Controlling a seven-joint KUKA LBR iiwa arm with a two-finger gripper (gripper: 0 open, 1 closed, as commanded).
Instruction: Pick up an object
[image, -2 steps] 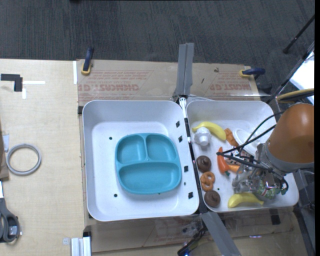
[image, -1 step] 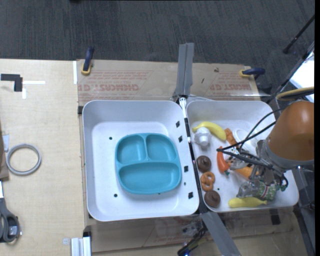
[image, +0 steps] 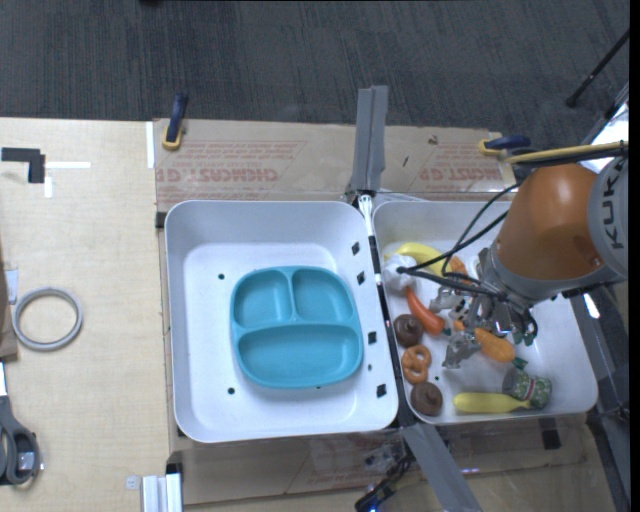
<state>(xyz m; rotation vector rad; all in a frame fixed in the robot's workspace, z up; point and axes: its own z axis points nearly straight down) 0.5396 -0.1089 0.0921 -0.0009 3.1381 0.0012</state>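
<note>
The table (image: 80, 220) is carrying two white bins side by side. The left bin (image: 190, 300) is holding a teal divided plate (image: 297, 327) with bare floor all round it, so there is open room there. The right bin (image: 570, 385) is crowding its toy food along the dividing wall and the near rim. The arm (image: 555, 225) is reaching in from the right, its gripper (image: 470, 335) hanging low amid the clutter beside an orange carrot-like piece (image: 493, 345); whether the jaws are parted or holding anything, I cannot tell. A banana (image: 487, 403) is lying against the near wall and a chocolate doughnut (image: 427, 397) is sitting in the corner, awkward to reach
</note>
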